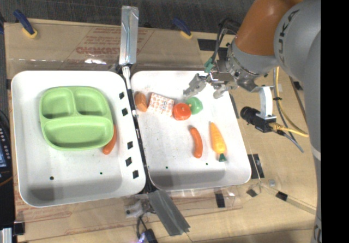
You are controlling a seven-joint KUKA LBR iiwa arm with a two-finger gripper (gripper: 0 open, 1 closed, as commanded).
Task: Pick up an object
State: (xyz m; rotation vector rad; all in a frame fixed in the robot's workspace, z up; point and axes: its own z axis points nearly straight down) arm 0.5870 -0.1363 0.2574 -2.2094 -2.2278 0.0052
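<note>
Claw (206,87) hovers open beside green toy (196,105) (partly hidden by tomato (181,111)).

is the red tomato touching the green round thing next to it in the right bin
Touching: the camera view shows the round red tomato pressed against the round green toy, no white bin floor between them.

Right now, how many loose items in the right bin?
6, all in the right bin: bread roll at left, patterned packet beside it, tomato, green piece, sausage, carrot. The gripper may hide more.
</note>
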